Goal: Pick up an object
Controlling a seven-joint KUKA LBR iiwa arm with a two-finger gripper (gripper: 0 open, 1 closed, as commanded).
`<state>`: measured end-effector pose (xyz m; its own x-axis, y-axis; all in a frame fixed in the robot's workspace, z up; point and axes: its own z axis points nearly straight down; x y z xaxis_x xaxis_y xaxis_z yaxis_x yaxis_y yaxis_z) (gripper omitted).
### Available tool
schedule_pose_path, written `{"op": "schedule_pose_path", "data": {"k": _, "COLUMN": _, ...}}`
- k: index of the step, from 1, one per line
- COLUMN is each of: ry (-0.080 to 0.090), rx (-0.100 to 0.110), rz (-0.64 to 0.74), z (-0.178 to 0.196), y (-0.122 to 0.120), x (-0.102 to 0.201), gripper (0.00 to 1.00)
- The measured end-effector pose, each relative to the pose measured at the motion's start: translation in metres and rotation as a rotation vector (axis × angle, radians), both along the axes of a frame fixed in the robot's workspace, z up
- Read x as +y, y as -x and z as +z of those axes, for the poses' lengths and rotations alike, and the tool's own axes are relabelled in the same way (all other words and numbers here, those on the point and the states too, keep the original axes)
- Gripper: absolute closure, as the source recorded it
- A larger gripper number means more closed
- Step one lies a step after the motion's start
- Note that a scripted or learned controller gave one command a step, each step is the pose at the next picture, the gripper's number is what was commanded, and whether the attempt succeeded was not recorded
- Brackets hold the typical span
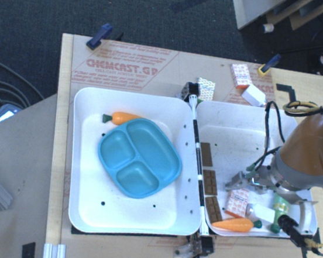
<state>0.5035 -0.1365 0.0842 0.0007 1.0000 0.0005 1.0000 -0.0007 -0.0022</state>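
In the right bin [232, 126], near its front edge, lie the loose things a pick could go for: a small red-and-white packet [237, 203], an orange toy carrot [232, 224] just in front of it along the front wall, and a white tube with a green cap [262, 213] to the right of the packet, beside some small green pieces [281, 205]. The gripper [248, 179] sits low over this cluster, its metal fingers [238, 181] pointing left and ending just above and left of the packet. Nothing shows between them; how far apart they stand I cannot tell, as the wrist hides much of them. The grey arm with its orange band [306, 147] comes in from the right over the bin's right half, black cables looping above it.

The left bin [80, 162] holds a blue divided plate [139, 157], tilted diagonally, and a second orange carrot [123, 117] touching the plate's upper left rim. Both bins rest on a table [74, 73] covered with printed cardboard, with blue clamps [98, 36] at its back edge.
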Motion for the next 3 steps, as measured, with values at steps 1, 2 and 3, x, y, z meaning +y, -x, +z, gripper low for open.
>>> {"op": "schedule_pose_path", "data": {"k": 1, "ry": 0.001, "rx": -0.004, "rz": 0.001, "z": 0.019, "y": -0.084, "x": -0.075, "gripper": 0.0}}
{"op": "schedule_pose_path", "data": {"k": 2, "ry": -0.009, "rx": 0.004, "rz": 0.003, "z": 0.0, "y": 0.025, "x": -0.083, "gripper": 0.0}}
{"op": "schedule_pose_path", "data": {"k": 3, "ry": 0.0, "rx": -0.003, "rz": 0.002, "z": 0.001, "y": -0.047, "x": -0.034, "gripper": 0.0}}
